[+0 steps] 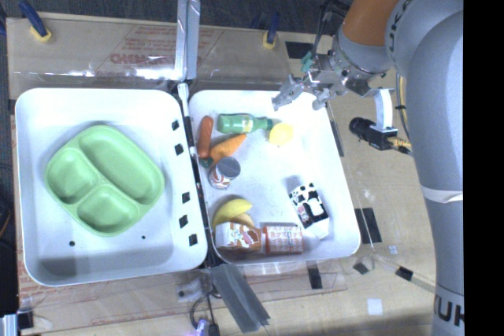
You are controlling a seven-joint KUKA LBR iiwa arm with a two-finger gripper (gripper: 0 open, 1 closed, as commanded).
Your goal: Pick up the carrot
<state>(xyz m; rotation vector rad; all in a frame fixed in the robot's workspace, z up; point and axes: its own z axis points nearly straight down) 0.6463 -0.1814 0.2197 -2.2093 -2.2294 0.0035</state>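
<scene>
We see the carrot (227, 145) lying in the right bin (335, 169), beside the green bottle (242, 123). Our gripper (303, 96) hovers over the bin's far edge, fingers spread, holding nothing.

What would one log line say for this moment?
tool: above right bin's far edge | carrot: lying in right bin, untouched | pick: not yet done

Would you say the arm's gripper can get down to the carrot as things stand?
Probably yes: the carrot lies uncovered, but the green bottle, sausage and small can crowd it, leaving the gripper little room.
</scene>
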